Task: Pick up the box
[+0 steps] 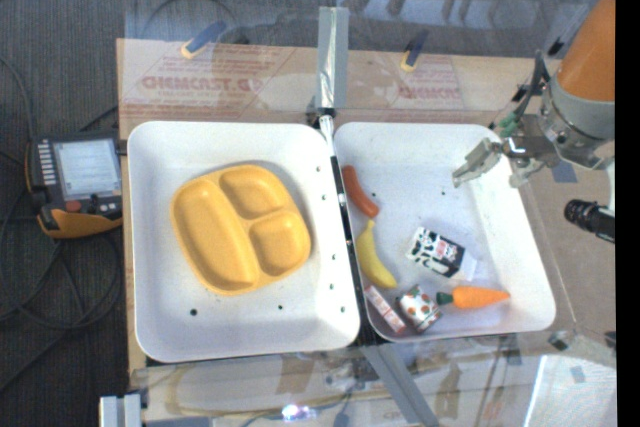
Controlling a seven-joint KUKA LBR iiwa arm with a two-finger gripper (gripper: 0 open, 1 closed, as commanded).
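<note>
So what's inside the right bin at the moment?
Inside the right bin: a sausage, a banana, the black-and-white box, a carrot, a small carton and a flat packet. Anything beneath them is hidden.

Light is bright and even from above, so the two white bins (150,245) look almost washed out and shadows stay soft and short, a faint one under the yellow tray (242,227). Pale glare streaks lie on the clear sheet over the table (250,80) at the far side. Focus is fairly sharp at centre, while the arm (590,65) at right looks slightly soft.
</note>
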